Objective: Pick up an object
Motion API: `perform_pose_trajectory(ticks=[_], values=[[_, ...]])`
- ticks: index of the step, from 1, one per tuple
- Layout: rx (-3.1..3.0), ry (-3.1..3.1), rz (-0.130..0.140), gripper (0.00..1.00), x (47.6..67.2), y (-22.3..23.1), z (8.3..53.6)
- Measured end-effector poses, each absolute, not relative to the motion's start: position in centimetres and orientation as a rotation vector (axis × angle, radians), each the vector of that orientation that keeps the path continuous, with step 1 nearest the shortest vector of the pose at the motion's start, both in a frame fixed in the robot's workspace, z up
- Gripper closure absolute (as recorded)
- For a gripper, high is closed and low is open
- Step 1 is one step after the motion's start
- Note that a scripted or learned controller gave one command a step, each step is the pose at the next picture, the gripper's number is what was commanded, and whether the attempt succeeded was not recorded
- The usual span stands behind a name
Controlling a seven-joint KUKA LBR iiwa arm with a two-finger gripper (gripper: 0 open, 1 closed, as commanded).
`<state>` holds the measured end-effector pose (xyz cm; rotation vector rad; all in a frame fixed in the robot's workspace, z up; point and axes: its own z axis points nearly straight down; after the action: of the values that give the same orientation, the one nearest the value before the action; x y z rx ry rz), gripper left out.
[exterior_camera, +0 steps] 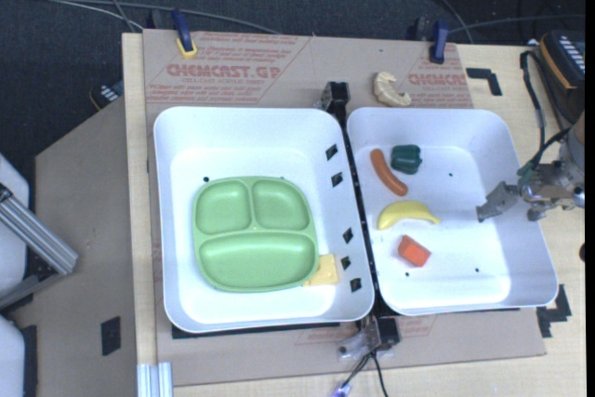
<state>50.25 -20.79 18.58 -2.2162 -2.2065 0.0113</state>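
at right bin edge: gripper, grip state unclear
left of gripper: banana, sausage

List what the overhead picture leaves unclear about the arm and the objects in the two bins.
- End effector: small and blurred at the right bin's edge; open or shut can't be read.
- Arm: cut off by the camera view's right edge.
- Yellow piece: partly tucked under the green divided plate, so its shape is unclear.
- Green object: too small to identify.
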Motion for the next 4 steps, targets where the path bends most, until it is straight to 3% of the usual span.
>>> perform_pose_trajectory(ticks=[1,3,4], values=[[-2.22,-2.221,0.0,0.0,50.6,-20.7,19.3],[-2.217,-2.217,0.002,0.0,50.0,-20.4,8.9],[-2.218,-2.219,0.001,0.0,50.0,-20.3,8.5]])
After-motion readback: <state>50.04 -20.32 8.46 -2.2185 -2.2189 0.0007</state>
